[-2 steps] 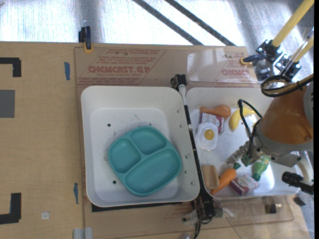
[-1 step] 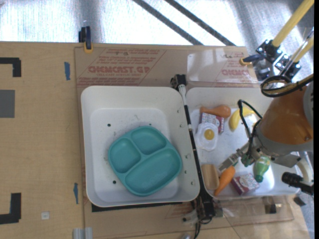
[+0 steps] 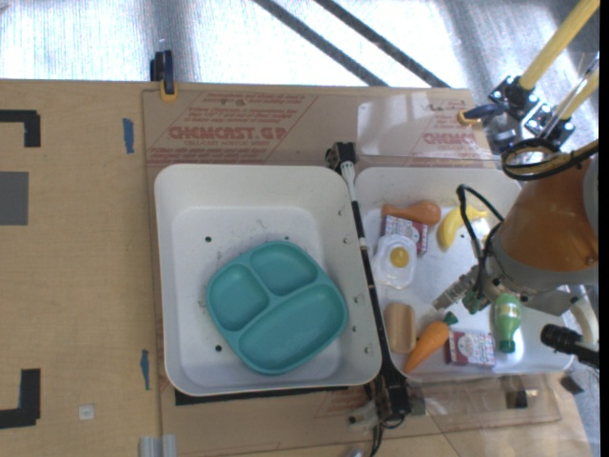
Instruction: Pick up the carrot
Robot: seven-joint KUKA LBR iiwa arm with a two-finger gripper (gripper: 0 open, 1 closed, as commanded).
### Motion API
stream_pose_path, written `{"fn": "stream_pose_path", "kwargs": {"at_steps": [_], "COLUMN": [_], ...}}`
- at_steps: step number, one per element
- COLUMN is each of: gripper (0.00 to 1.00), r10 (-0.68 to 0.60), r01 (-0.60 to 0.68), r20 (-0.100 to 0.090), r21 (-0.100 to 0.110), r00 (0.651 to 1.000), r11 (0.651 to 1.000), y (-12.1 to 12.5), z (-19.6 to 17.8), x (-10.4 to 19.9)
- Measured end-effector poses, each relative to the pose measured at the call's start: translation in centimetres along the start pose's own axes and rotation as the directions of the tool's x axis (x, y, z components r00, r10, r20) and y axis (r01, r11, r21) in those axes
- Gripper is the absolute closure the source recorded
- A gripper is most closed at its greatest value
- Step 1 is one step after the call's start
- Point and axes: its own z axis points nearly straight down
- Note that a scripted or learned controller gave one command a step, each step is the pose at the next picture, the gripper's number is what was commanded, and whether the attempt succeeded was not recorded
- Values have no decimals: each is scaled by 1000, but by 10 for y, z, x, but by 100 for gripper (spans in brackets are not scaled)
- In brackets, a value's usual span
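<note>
Two shallow white plastic bins sit side by side on a brown cardboard-covered bench (image 3: 76,284). The left bin (image 3: 181,255) holds one thing, a teal plastic plate with three compartments (image 3: 277,305), lying flat near its middle. The right bin (image 3: 430,365) holds a crowd of toy foods, partly covered by the grey arm with its orange band (image 3: 547,231) reaching in from the right. Along the bin's near left side lie a tan bread-like piece (image 3: 399,327) and, just beside it, the orange toy carrot with a green top (image 3: 428,343), tilted with its tip toward the near wall. A green bottle (image 3: 507,320) and a red-and-white packet (image 3: 471,347) lie to the carrot's right. Farther back are a fried egg (image 3: 397,258), a red carton (image 3: 402,228), an orange sausage-like piece (image 3: 419,211) and a yellow banana (image 3: 454,227). The two-finger gripper (image 3: 463,295) hangs just above the carrot's green end (whether it is spread or pressed together, I cannot tell).
</note>
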Motion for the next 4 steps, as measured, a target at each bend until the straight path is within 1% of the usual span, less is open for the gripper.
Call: {"fn": "stream_pose_path", "kwargs": {"at_steps": [1,2,3,4], "gripper": [0,0,100,100], "r10": [0,-50,-46,-108], "r01": [0,50,46,109], "r20": [-1,-22,-4,-27], "r21": [1,19,6,11], "r00": [1000,999,999,994], "r11": [1000,999,999,994], "y": [0,-2,2,-5], "z": [1,21,9,20], "x": [0,13,8,4]}}
